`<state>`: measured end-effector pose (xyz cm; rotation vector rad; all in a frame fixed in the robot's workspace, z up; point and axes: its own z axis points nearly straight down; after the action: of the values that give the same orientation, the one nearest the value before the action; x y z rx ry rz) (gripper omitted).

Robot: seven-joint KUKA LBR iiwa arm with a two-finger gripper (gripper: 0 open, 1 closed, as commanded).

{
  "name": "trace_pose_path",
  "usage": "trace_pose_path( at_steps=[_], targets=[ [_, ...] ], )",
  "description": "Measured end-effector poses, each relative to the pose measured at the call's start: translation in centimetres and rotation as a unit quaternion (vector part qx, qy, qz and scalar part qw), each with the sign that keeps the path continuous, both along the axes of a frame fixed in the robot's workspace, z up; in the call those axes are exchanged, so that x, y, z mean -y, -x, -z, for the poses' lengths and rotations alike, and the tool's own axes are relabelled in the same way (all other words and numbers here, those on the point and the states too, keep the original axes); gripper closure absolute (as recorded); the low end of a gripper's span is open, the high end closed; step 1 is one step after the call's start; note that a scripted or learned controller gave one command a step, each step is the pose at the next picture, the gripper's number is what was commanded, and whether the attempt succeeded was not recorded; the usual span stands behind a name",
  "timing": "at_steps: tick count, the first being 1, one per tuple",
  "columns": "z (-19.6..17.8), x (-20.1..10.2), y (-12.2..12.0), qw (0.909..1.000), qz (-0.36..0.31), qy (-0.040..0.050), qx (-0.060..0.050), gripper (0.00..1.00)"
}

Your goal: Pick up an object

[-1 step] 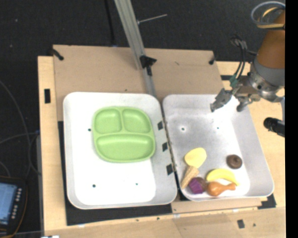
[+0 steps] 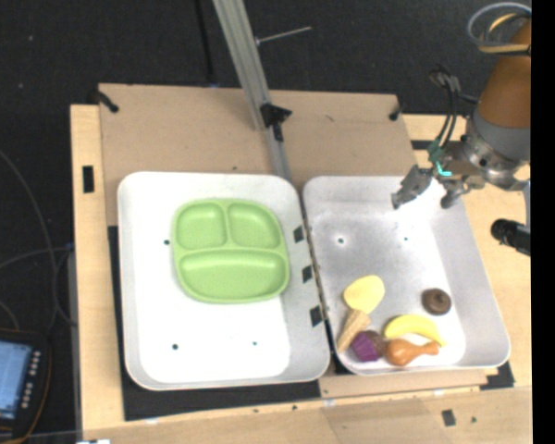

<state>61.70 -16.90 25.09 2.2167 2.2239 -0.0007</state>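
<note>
My gripper (image 2: 429,193) hangs over the back right part of the right bin (image 2: 388,248), open, with nothing between its fingers. The objects lie clustered at the bin's front, well away from the gripper: a yellow chip-like piece (image 2: 364,293), a tan cone (image 2: 351,325), a purple item (image 2: 365,346), a yellow banana (image 2: 414,327), an orange-brown drumstick (image 2: 409,350) and a small brown donut (image 2: 435,301).
The left bin (image 2: 148,340) holds a green divided plate (image 2: 230,251). A metal pole (image 2: 245,63) slants down to the back between the bins. Small black clips (image 2: 308,271) sit along the seam between the bins.
</note>
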Motion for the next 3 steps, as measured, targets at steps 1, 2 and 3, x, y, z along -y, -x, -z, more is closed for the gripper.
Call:
trace_pose_path(
  at_steps=[1,2,3],
  targets=[
    [4.9,0.6,-0.8,1.0000,0.001,0.0001,-0.002,0.00],
    [9.2,1.0,-0.4,1.0000,0.002,0.0001,-0.002,0.00],
    [14.5,1.1,-0.3,1.0000,0.003,-0.0001,-0.002,0.00]
  ],
)
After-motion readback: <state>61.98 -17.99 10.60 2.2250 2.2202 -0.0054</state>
